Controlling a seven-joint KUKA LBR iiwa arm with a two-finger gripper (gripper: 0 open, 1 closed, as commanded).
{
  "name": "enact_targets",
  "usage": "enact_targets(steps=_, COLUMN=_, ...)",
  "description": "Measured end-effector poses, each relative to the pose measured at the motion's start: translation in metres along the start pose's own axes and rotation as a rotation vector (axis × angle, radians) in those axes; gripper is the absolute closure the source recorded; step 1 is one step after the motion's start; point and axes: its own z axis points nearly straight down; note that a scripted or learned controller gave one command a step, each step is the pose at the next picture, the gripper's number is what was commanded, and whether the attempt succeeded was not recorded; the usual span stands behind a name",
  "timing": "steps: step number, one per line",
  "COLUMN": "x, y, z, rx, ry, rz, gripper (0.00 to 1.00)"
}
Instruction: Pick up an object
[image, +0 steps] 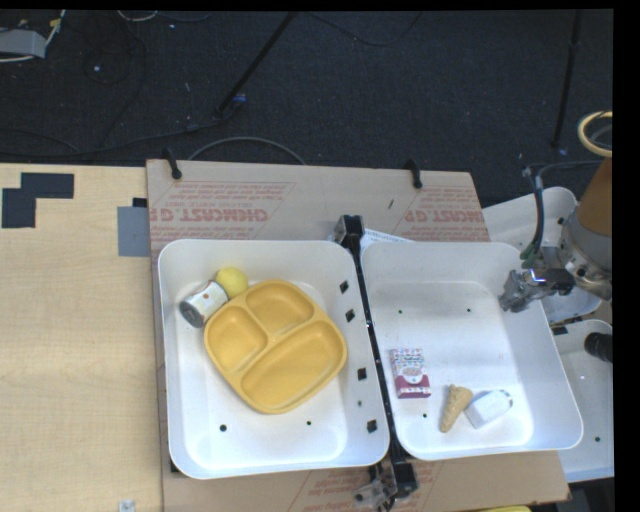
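Observation:
In the right bin (440, 280) lie a small red and white packet (408, 372), a tan cone (455, 406) and a white block (489, 408) beside the cone. The left bin (180, 400) holds a yellow divided tray (275, 345), a yellow ball (232, 281) and a small grey and white cylinder (203, 303). My gripper (524, 287) hovers at the right bin's right rim, well above and to the right of the packet and cone. Nothing shows between its fingers.
A cardboard sheet (300, 205) lies under both bins. A black divider strip (365, 350) runs between the bins. Cables (540, 215) and the arm's orange band (600, 200) sit at the right edge. A wooden bench top (70, 350) lies to the left.

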Motion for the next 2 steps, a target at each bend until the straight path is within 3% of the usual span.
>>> enact_targets(steps=1, x=0.006, y=0.009, z=-0.054, rx=0.0, ry=0.0, rz=-0.001, gripper=1.0)
enact_targets(steps=2, x=0.058, y=0.0, z=-0.039, rx=0.007, ry=0.003, rz=-0.003, gripper=1.0)
